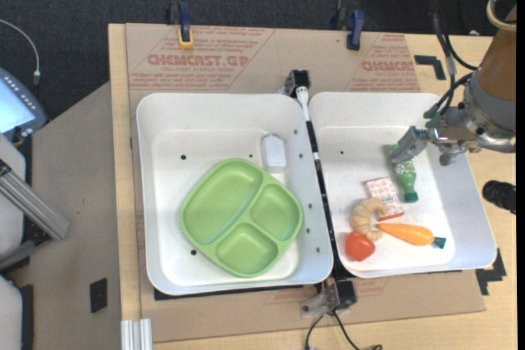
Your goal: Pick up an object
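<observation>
The green bottle (407, 179) lay in the right bin (344, 115), directly beneath the gripper (408, 150). The gripper's state could not be determined, and nothing was seen held. Nearby lay a small pink packet (382, 191), a croissant (368, 215), a tomato (359, 246) and a carrot (408, 234). Judgement: pickup not accomplished; grasp and lift remained.

On the worktop (246, 53), the plate (240, 216) lies in the left bin (156, 176), and the carrot (405, 234), tomato (359, 246) and bottle (406, 179) lie in the right bin (467, 234).
</observation>
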You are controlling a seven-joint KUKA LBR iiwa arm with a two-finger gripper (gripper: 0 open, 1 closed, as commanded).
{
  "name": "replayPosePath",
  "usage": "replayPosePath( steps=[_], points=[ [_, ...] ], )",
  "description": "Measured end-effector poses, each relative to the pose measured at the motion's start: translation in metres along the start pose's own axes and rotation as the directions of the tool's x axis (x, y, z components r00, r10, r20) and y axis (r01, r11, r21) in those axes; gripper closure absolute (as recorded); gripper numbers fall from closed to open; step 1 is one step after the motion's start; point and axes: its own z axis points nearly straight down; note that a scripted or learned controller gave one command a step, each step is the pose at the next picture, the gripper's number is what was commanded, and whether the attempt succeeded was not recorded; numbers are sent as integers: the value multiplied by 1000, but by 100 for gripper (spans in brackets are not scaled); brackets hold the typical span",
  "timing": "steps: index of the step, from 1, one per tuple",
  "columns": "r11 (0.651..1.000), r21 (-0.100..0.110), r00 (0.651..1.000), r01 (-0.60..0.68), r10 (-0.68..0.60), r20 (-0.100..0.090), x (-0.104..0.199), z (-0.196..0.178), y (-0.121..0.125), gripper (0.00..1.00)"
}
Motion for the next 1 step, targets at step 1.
replayPosePath(
  steps=[1],
  points=[
    [1000, -12, 1000, 3, -3, 2, 0, -6, 2, 0]
  ],
)
